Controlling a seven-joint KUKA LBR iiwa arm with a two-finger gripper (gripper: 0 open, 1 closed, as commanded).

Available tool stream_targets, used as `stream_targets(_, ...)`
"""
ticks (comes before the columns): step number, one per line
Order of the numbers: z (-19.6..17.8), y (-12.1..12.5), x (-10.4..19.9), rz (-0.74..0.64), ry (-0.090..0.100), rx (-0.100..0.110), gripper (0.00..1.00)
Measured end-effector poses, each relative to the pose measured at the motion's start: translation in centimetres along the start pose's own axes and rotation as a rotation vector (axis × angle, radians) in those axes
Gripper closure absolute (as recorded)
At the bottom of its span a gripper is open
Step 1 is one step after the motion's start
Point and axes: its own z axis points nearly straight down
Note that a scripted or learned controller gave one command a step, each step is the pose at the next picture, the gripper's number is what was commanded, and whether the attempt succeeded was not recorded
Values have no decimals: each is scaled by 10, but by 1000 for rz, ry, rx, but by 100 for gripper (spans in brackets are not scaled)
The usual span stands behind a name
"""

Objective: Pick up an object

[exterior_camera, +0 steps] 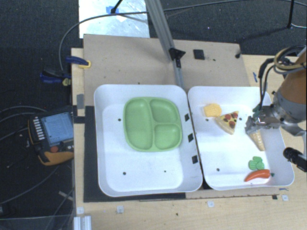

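Two bins; at right, the gripper [256, 125] sits over the cone [258, 139]. Open or closed, I cannot tell. Next: grab, lift.

Dark carpet floor [33, 23] around the bench, crossed by black cables [230, 4]. Tan board [134, 56] tops the bench. Bright reflective sheet [112, 11] lies beyond it. Grey pole [160, 23] slants across. Blue clamp [53, 75] and a handheld pendant [53, 135] at left.

Smooth matt green plastic plate [152, 124]; glossy white plastic bins [144, 176].
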Motion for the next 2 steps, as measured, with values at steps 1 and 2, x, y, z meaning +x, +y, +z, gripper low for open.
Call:
stream_targets(1,-19,1,0,0,1,3,100)
stream_targets(2,-28,18,48,-6,4,4,100)
